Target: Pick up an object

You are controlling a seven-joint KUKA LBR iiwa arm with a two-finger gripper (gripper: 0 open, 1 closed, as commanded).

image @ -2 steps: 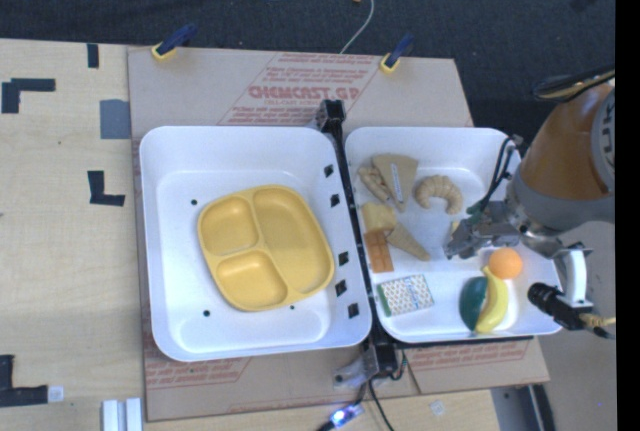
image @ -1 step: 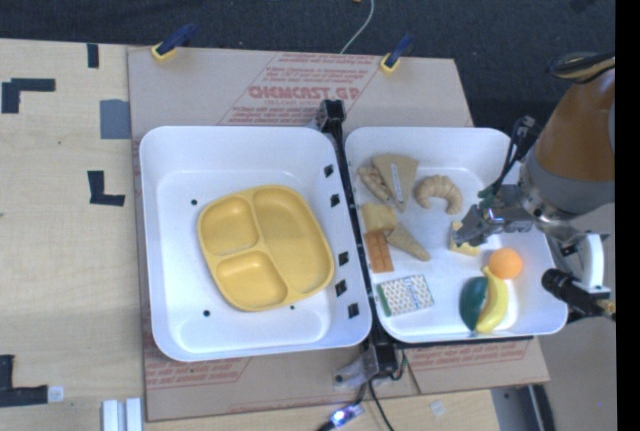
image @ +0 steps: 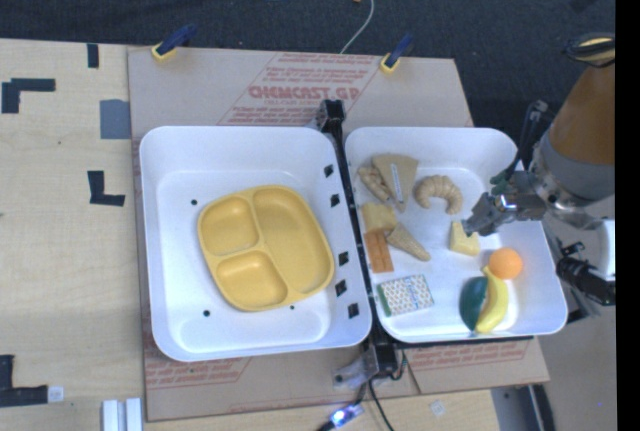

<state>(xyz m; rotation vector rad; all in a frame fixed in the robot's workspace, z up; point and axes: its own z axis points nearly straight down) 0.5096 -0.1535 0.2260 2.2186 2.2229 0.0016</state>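
Note:
My gripper (image: 487, 217) hangs low over the right bin (image: 545, 319), coming in from the right under the arm's orange band. Its tip is just above and to the right of a small yellow cheese wedge (image: 461, 239); contact between them is unclear. A tan croissant (image: 438, 189) lies a little to its upper left. An orange ball (image: 506, 264) sits below it, with a banana (image: 496, 305) and a green piece (image: 472, 299) further toward the front.
Near the divider lie a beige bread slice (image: 392, 173), a yellow block (image: 377, 216), a brown strip (image: 378, 251), a tan wedge (image: 408, 241) and a patterned square (image: 405, 294). The left bin (image: 160, 219) holds a yellow divided plate (image: 265, 247).

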